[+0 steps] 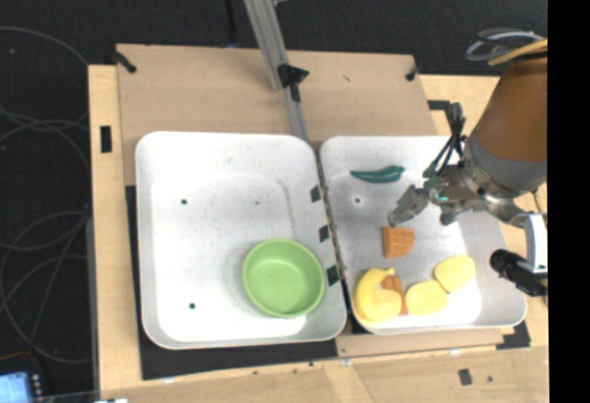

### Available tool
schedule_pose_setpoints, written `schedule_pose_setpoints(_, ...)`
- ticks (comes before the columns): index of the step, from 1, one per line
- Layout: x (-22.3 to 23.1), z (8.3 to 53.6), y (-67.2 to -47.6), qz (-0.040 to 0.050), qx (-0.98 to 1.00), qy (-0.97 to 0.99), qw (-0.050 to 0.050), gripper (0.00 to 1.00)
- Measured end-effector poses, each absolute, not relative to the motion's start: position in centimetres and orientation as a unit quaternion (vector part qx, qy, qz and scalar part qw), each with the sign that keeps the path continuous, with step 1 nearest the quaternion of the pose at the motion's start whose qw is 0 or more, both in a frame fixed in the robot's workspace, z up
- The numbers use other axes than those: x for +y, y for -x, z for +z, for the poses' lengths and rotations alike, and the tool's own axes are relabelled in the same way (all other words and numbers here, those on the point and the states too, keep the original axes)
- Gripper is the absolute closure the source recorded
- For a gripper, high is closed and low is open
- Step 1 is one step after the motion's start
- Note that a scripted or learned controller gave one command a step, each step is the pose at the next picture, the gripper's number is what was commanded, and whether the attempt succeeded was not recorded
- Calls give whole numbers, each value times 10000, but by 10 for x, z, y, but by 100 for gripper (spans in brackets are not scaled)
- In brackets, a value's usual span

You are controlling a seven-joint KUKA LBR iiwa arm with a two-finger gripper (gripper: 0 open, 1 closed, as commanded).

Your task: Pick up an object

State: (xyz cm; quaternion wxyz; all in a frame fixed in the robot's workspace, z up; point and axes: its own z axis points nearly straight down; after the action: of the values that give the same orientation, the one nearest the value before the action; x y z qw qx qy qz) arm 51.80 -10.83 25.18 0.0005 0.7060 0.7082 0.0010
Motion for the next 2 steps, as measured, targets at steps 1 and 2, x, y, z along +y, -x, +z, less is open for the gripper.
schedule_pose_setpoints(1, -108, 252, -518, 13, 7078, -7064, 6, 0)
schedule_pose_setpoints(2, -111, 192, -511, -19, 7067, -7075, -11, 0)
